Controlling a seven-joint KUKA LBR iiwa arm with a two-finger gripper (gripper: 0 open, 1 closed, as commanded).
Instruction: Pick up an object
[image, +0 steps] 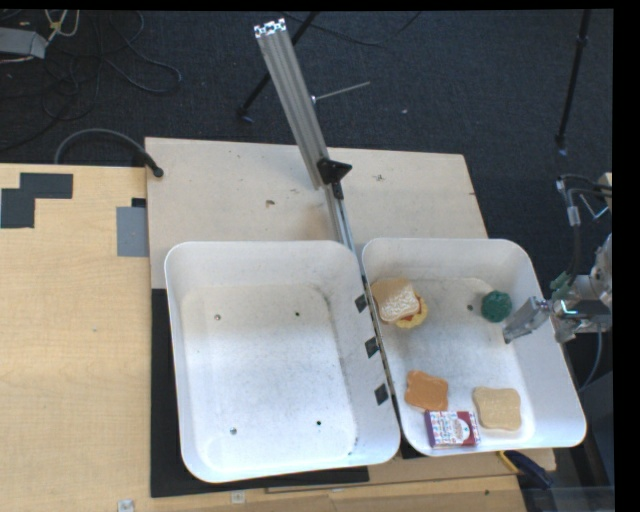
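Gripper (522, 322) sits at the right bin's (560, 400) right wall, roughly mid-height, just beside the green ball (496, 305). Can't tell whether the jaws are open or closed: too small and seen side-on. Nothing visibly between them.

All candidates are in the right bin:
- green ball, near the right wall, closest to the jaws
- sandwich (398, 301) against the left wall, upper part
- orange slab (427, 391) lower middle
- red-and-white carton (451, 429) at the front edge
- pale bread slice (498, 408) near the front-right corner, just beside the carton

Left bin (190, 300) offers no target.

My read: still in approach, no grasp yet. The ball is the obvious pick by proximity, but it's round and close to the wall, so it will likely roll or squirt out if the jaws close off-centre. Centre over it, come straight down, keep the outer finger clear of the wall. Flat items (slab, bread) lie low on the floor and need the fingers right down on it. The carton's straight sides look like the safest fallback.
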